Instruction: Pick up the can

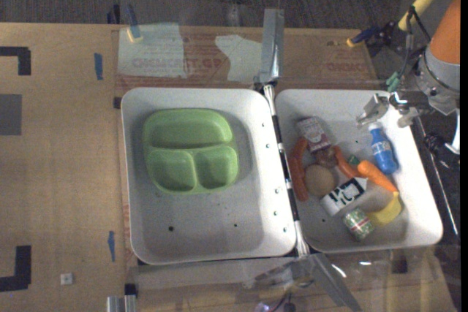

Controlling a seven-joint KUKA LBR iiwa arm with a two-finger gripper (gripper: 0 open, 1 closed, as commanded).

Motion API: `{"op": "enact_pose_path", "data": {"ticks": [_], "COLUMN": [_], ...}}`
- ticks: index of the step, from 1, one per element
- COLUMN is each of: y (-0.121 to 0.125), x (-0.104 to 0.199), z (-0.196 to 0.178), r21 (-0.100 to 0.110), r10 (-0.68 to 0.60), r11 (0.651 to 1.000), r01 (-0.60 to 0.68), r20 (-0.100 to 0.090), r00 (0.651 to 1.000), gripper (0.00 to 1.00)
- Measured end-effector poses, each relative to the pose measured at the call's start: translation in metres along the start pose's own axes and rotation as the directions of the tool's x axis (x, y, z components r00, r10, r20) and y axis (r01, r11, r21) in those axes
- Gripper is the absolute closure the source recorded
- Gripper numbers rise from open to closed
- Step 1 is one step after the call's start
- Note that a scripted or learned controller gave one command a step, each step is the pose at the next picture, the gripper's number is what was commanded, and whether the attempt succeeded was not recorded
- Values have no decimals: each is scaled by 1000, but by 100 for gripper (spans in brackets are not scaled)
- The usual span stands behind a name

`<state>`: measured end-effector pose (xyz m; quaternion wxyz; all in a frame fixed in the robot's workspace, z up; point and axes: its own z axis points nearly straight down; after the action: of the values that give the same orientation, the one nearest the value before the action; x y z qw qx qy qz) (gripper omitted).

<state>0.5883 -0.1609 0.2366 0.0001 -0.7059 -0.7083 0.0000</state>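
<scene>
Two white bins are seen side by side on the desk (58, 179). The can (358, 223) lies at the lower edge of the right bin (424, 219), beside a banana (389, 210). The claw (385, 109) is held at the bin's upper right, fingers apart, nothing gripped.

Can (358, 223) hemmed by banana (387, 210), box (344, 196) and bin wall (380, 243); open above.
</scene>
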Motion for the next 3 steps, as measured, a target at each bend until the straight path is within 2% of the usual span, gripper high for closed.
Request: {"op": "enact_pose_path", "data": {"ticks": [1,2,3], "y": [-70,-89,-88], "x": [4,43,42], "z": [75,135,125], "r21": [0,-2,-6], "r10": [-96,-195,-191], "r11": [995,981,982], "r01": [96,195,191], "r20": [0,1,3], "r00": [995,981,982], "gripper": [0,0,100]}}
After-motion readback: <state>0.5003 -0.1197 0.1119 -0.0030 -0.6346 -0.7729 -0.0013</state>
